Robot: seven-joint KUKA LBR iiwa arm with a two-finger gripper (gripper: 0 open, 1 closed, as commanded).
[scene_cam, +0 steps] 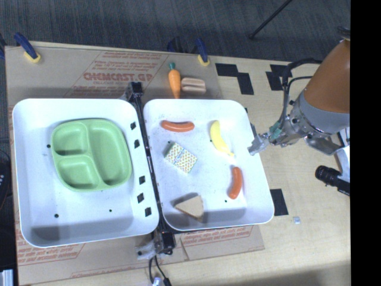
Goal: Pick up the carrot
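Small orange carrot with green top (173, 81) lies on the cardboard outside the bins, at 12 o'clock of the right white bin (257, 186). The grey two-finger gripper (257, 145) hovers at this bin's 3 o'clock rim, holding nothing; I cannot tell its jaw state.

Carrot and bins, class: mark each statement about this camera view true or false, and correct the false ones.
1. The carrot lies inside the right bin. False: it lies on the bench beyond the bin's far rim.
2. The green divided plate sits in the left bin. True.
3. The banana touches the carrot. False: they lie well apart.
4. Two sausages lie in the right bin. True.
5. The gripper holds the carrot. False: it is at the right bin's right rim, far from it.
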